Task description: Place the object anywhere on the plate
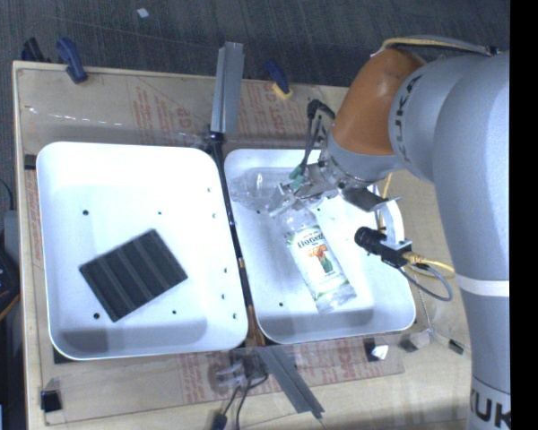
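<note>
- The arm (448,150) reaches in from the right; its grey body and orange band cover the upper right corner of the right bin (390,316) and run off the frame's edge.
- The gripper (303,182) sits low over the upper part of the right bin. It is small and mixed with cables and fittings, so I cannot tell how it stands.
- Just left of the gripper lies a patch of clear, crinkled material (255,191). Against the white bin floor its outline is hard to make out, and I cannot tell whether it is a separate thing or part of the bottle below it.
- The bottle (318,262) lies on its side in the middle of the right bin, slanted from upper left to lower right. It is clear plastic with a pale label bearing green lettering and an orange-red picture; the words are too small to read.
- The bottle's upper end lies just under the gripper; whether they touch cannot be told.
- A small black cylinder (381,245) with a yellow cable juts out from the arm, over the bin's right rim.
- The plate (133,274), a dark, ribbed rectangle, lies tilted on the floor of the left bin (63,164), toward its lower left, well apart from the bottle.
- Blue clamps (70,59) grip the bench's far edge.
</note>
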Action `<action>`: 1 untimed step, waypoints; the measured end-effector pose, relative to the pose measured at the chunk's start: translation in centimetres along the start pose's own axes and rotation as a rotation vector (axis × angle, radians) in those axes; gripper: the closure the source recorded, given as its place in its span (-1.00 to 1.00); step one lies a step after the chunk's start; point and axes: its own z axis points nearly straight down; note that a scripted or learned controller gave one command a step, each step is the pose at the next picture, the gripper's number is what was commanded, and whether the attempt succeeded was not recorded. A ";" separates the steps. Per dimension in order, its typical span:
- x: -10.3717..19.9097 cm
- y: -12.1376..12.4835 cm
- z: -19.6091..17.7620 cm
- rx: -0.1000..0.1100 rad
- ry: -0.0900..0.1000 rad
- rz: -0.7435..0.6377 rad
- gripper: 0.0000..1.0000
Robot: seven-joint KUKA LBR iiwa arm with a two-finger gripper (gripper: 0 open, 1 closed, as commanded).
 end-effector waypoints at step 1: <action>5.1 -0.6 -4.6 0.001 -0.001 0.041 1.00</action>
